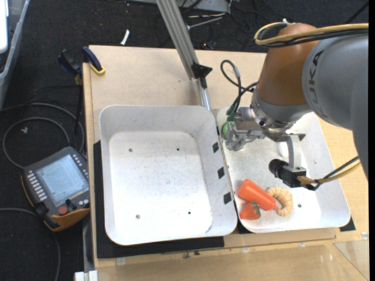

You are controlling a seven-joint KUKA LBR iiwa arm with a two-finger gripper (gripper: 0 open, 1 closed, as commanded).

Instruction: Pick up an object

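Note:
In the right bin (328, 209), near its front, lies an orange carrot-shaped toy (258, 194), with a small red piece (251, 211) just in front of it and a beige ridged ring (283, 199) touching its right end. My gripper (235, 138) hangs over the bin's back left corner, well behind these objects. A bit of green (232, 120) shows beside the gripper at the bin's back left edge; what it is cannot be made out. The big grey and orange arm covers the back of the right bin.
The left bin (158, 174) sits beside the right one, sharing a raised middle rim (225, 174). A slanted metal pole (179, 34) rises behind the bins. A teach pendant (58, 183) lies on the floor at the left.

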